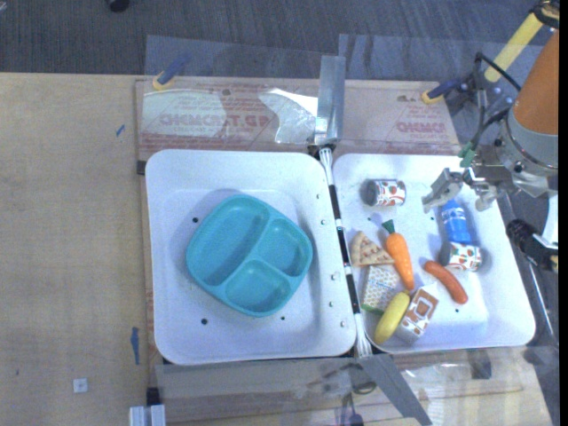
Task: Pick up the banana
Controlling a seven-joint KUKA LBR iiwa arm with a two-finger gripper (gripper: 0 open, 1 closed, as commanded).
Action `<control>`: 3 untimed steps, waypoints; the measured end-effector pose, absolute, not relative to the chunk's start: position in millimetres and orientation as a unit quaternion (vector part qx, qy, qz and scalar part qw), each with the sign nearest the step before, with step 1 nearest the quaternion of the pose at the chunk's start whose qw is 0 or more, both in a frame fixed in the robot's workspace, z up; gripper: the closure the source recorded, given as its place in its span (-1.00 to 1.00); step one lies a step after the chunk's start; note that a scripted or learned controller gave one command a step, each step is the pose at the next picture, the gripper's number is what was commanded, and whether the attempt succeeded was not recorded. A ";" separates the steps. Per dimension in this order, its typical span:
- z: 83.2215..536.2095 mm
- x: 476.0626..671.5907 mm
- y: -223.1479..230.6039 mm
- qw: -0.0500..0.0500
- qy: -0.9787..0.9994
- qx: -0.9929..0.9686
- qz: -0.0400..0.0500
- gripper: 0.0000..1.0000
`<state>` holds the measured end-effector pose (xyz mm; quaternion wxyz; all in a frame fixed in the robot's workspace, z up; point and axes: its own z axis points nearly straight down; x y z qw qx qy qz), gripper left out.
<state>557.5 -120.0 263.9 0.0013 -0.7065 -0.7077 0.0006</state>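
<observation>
A: Camera view first — where is the banana (391, 317)?

B: In the right bin (508, 322), near its front edge, lying at a slant. Its lower end points toward the divider between the bins, and its upper end leans against a small red-and-white carton (420, 312) just to its right.

A: And the gripper (461, 187)?

B: Up near the back of that same bin, well apart from the banana. Its two fingers (437, 191) are spread, with nothing between them. It hangs just above the top of a blue bottle (456, 222), and the orange band of the arm (538, 96) shows at the right edge.

A: What else lies in that bin?

B: A small can (384, 193) on its side near the back, left of the gripper. A toy carrot (398, 253) runs down the middle, with a sandwich wedge (368, 250) beside it on the left and a pale speckled piece (381, 285) below that — I cannot tell what it is. A sausage (445, 281) lies to the right of the carrot, and another small can (464, 256) sits just below the blue bottle.

A: The left bin (169, 264)?

B: It holds a teal divided plate (249, 254) with three compartments, set at an angle.
</observation>
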 end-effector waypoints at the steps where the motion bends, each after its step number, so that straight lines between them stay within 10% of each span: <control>1: 186.6 504.2 -71.9 0.001 -0.725 -0.689 0.001 -1.00; 2: 161.5 559.9 -133.6 -0.001 -0.717 -0.697 0.000 -1.00; 3: 116.7 478.6 -110.2 0.001 -0.735 -0.678 0.000 -1.00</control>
